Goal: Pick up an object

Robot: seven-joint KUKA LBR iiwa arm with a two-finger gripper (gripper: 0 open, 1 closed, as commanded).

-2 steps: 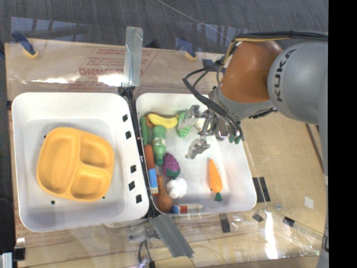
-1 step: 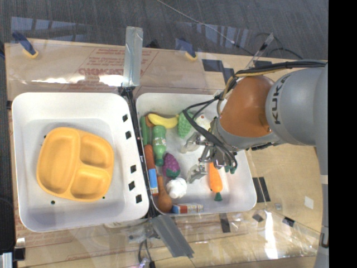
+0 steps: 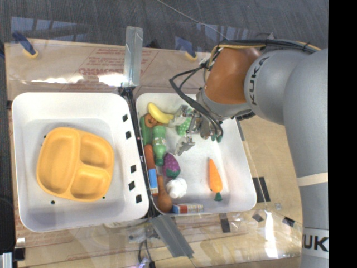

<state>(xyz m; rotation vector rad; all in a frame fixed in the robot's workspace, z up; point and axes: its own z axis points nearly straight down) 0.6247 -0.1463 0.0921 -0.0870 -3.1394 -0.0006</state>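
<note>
Brown paper covers the bench point(image 3: 67, 66), and two shallow white bins sit on it side by side. The right white bin point(image 3: 237, 191) holds a heap of small toy foods, and the one closest to the gripper is a small green plastic vegetable point(image 3: 183, 125), lying near the top of the bin, at about 12 o'clock from the bin's middle. It looks light, hard and smooth, so I think it could slip; a pinch across its narrow middle seems the safest hold. The two-finger metal gripper point(image 3: 192, 134) hangs right by it, with the green piece just at 10 o'clock from the tips, perhaps touching them. I cannot tell how wide the gripper is set, or whether it has anything in it. Just at 9 o'clock from the green piece lies a yellow plastic banana point(image 3: 159, 114). Below that is a green plastic bottle shape point(image 3: 160, 141), then a purple toy eggplant point(image 3: 172, 164) and a white round toy point(image 3: 177, 187). An orange plastic carrot point(image 3: 215, 176) lies alone at 5 o'clock from the gripper, well apart from the heap, so it may be an easy pick too. Over in the left white bin point(image 3: 33, 108) rests a yellow plastic tray with three sections point(image 3: 75, 163).
</note>
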